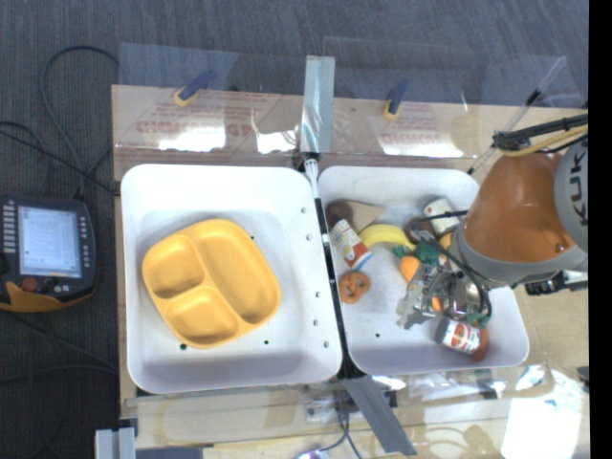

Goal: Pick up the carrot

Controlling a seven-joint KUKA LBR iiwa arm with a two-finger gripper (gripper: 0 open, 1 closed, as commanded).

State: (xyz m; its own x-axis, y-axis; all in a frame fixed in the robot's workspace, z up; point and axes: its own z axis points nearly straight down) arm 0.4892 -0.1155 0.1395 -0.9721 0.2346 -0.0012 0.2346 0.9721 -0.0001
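The carrot (409, 268) is a small orange piece with a green top, lying in the middle of the right bin (382, 352) just below the banana (386, 235). My gripper (421, 302) hangs low over the bin, directly beside and slightly in front of the carrot, covering its lower end. A bit of orange shows at the gripper's right side. The arm's orange band and grey wrist hide the bin's right part.
Around the gripper in the right bin lie a small labelled can (350, 242), a round orange toy (354, 286), a red can (462, 337) and a white object (438, 207). The left bin (153, 352) holds a yellow divided plate (210, 280).
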